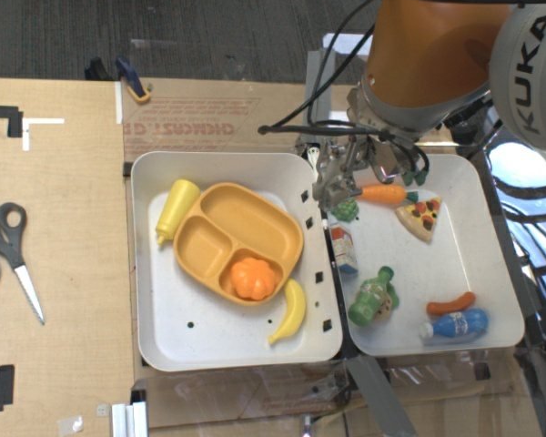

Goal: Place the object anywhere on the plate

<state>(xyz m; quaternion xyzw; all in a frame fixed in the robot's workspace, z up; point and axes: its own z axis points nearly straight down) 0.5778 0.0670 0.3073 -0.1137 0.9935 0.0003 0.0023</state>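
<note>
Camera view shows "KUKA" on the arm; gripper state unclear above the right bin.

plate: orange, three-compartment, left bin | holds what looks like a pumpkin

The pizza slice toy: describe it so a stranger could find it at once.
Look in the right white bin, in its far half. Just below the orange carrot lies the pizza slice, a small tan wedge. Its red and dark toppings and triangular shape set it apart from the carrot and the green toy nearby.
</note>
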